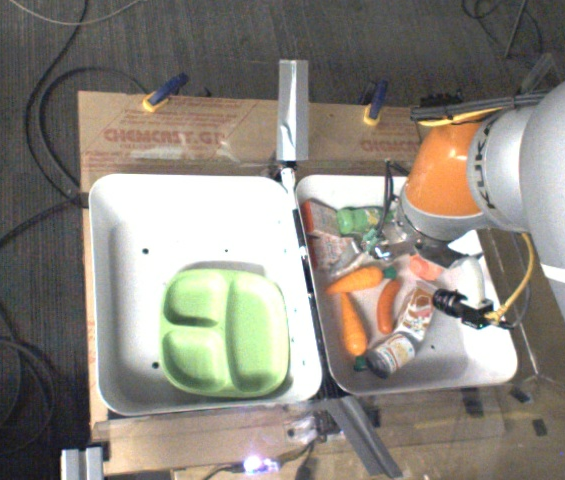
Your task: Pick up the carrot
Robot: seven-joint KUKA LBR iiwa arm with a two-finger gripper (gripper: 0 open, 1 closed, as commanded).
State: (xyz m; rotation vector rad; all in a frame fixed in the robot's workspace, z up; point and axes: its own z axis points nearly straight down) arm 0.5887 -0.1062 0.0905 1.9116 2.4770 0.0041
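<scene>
Carrots lie in the right bin (502,368): one carrot (355,280) slants near the bin's middle, a second carrot (351,325) runs lengthwise just below it, and a third carrot (386,306) sits to their right beside a small bottle (396,352). A green bottle (360,219) rests near the far wall. The arm (507,168) hangs over this bin, its gripper (390,236) low among the clutter just above the slanted carrot; whether it is spread or closed cannot be told. The left bin (122,208) holds a green divided plate (227,333).
</scene>
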